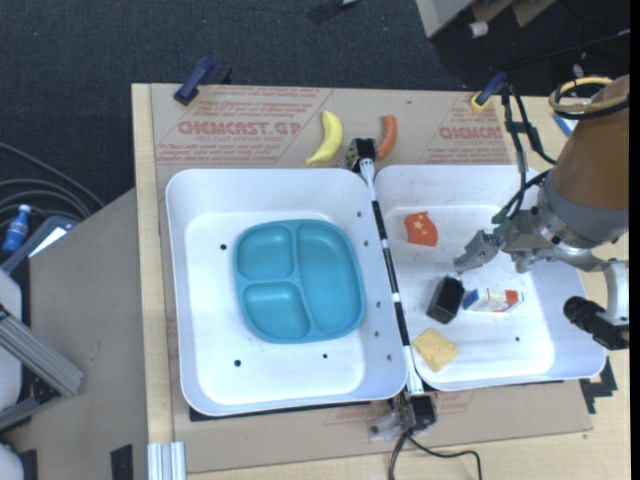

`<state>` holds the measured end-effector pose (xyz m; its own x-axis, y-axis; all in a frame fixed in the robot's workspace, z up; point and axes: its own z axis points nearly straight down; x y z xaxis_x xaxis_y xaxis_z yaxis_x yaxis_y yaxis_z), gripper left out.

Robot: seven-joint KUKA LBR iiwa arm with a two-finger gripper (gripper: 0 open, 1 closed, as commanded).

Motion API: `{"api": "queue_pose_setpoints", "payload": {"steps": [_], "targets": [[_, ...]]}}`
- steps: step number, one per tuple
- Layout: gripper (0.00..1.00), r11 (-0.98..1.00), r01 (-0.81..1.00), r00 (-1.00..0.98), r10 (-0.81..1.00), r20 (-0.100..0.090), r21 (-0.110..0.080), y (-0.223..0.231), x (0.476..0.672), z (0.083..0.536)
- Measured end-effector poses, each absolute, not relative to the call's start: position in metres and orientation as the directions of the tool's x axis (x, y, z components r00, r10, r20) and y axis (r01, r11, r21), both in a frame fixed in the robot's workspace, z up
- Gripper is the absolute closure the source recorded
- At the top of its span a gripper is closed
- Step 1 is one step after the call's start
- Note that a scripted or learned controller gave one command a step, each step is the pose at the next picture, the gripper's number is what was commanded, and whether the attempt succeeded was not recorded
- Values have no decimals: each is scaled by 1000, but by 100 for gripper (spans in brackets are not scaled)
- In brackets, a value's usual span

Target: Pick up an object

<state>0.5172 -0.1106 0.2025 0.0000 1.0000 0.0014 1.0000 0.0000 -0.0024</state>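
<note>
Grey gripper [487, 251] hangs open and empty at the right of the frame, so I can grab the red block [421, 229].

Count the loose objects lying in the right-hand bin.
4: a red piece near the back left, a black block mid-bin, a small tube beside it, a yellow wedge at the front. The arm may hide others.
</note>
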Motion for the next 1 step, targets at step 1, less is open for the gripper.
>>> {"api": "queue_pose_setpoints", "payload": {"steps": [1], "targets": [[0, 0, 1000, 0, 1000, 1, 0, -94, 549, 85]]}}
